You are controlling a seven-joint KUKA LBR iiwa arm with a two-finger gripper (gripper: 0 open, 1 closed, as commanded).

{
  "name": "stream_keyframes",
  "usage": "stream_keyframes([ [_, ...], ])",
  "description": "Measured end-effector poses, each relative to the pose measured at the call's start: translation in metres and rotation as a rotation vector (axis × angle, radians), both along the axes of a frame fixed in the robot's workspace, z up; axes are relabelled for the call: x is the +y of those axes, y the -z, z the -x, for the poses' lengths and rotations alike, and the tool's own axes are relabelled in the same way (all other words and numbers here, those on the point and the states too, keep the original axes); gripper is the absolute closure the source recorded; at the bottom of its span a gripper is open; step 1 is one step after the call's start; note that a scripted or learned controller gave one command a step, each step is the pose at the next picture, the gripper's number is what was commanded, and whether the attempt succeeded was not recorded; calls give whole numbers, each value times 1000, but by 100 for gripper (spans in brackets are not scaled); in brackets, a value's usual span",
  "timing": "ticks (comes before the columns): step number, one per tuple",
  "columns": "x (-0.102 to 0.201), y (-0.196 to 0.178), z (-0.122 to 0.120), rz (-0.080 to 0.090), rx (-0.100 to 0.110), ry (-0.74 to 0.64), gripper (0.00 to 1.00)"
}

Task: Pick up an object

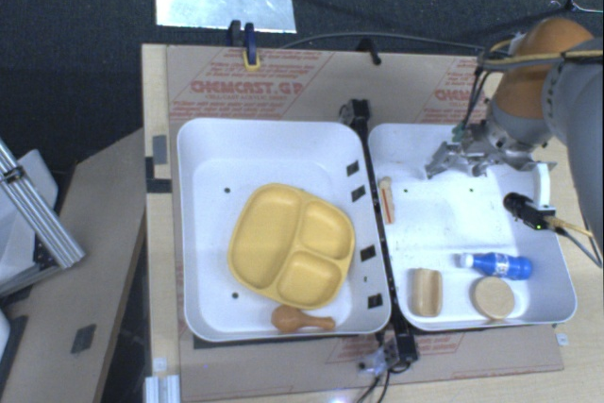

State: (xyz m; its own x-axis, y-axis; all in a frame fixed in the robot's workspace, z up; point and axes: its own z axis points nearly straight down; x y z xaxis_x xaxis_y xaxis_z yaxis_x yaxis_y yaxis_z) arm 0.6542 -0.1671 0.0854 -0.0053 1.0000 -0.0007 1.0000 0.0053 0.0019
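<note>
Across the bench's far edge, a cardboard sheet reads "CHEMCAST GP" in red. Left bin holds a yellow divided plate and, at its near edge, a wooden spoon-like piece. Right bin carries a blue bottle, tan block and round disc along its near edge. Gripper hangs over the far edge, fingers spread, holding nothing.

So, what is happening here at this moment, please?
A grey robot arm reaches in from the right, its gripper over the back part of the right bin. Nothing is visible between its fingers. Near that bin's front lie a blue bottle, a round tan piece and a tan block. The left bin holds a yellow divided plate and a small wooden piece.
</note>
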Motion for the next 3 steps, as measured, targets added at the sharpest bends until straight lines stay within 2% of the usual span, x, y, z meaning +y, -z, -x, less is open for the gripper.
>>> stream_keyframes([
  [1,0,-12,-1,1,-4,-2,100],
  [3,-10,-134,-8,2,-7,0,100],
])
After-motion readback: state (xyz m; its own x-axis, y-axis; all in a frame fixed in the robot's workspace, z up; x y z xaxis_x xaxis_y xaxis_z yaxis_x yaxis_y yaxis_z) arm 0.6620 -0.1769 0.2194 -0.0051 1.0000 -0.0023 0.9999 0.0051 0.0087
